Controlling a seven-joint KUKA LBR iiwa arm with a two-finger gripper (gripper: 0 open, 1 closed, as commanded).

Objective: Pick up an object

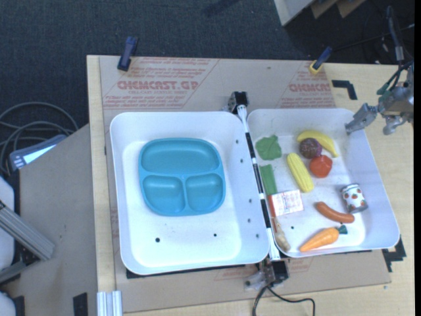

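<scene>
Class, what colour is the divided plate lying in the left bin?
Light blue: the plate shows best in the camera view, looking down on the left bin.

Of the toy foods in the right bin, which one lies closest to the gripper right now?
The yellow plastic banana, at the bin's far end beside the gripper. The yellow corn cob, red tomato and orange carrot all lie farther off.
</scene>
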